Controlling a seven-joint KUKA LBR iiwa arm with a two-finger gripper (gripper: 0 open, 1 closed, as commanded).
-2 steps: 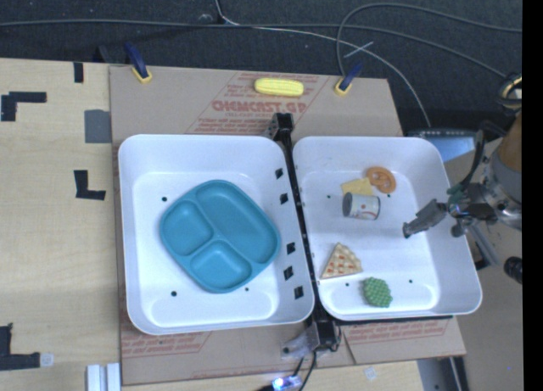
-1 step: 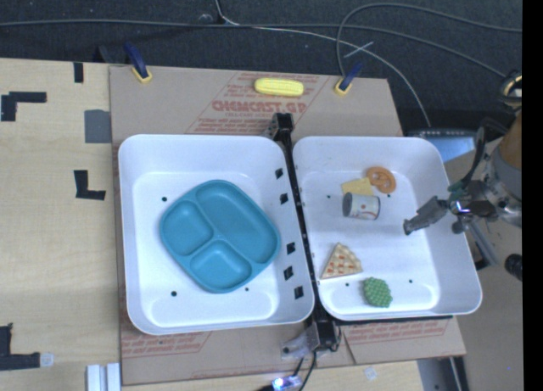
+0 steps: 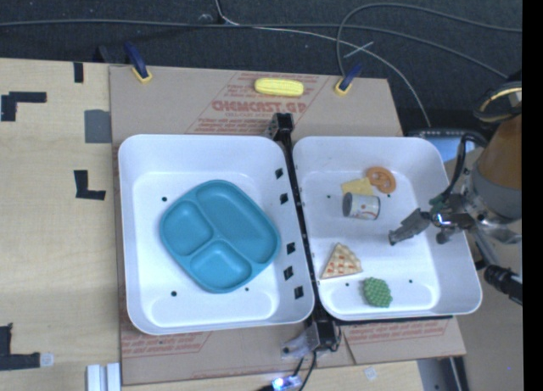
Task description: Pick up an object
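1. The arm (image 3: 501, 169) reached in from the right, placing the gripper (image 3: 413, 226) over the right bin's (image 3: 458, 292) right side, above bare floor.
2. The jaws' state could not be told; the gripper appeared as one dark, slanted shape, and nothing was visible in it.
3. The task's candidates lay in the right bin: a can (image 3: 362, 206) on its side near the middle, a yellow wedge (image 3: 357, 186) and an orange slice (image 3: 381, 179) just behind it, a pizza slice (image 3: 340, 261) toward the front left, and a green lump (image 3: 377, 292) at the front.
4. The can was nearest the gripper, so it seemed the likeliest target; being round, it might roll.
5. The left bin (image 3: 136, 211) held a blue tray (image 3: 219, 235), well apart from the arm's reach here.
6. A corn cob (image 3: 278, 87) lay on the cardboard (image 3: 170, 101) behind the bins.
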